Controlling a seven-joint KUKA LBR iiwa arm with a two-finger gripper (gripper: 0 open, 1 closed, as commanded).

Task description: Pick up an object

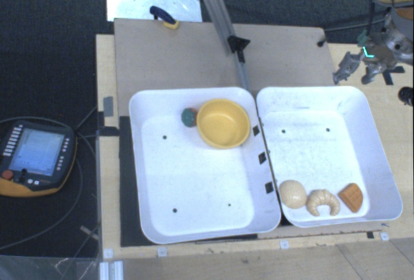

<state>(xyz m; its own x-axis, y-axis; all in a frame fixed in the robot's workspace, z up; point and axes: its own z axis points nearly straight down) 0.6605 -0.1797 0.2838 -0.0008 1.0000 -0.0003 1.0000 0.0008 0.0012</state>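
A yellow bowl [223,123] sits at the back of the left bin [194,207], with a small dark green ball [188,117] touching its left side. Along the front of the right bin [323,110] lie a pale round bun [292,194], a croissant [323,202] and an orange waffle piece [352,197]. My gripper [358,72] hangs at the far right, above the bench just behind the right bin's back rim. Its fingers are spread open with nothing between them. It is far from every object.
A grey camera pole [220,13] slants across the board behind the bins. A blue-and-yellow clamp [163,16] lies at the board's back left. A teach pendant [32,156] rests on the floor to the left.
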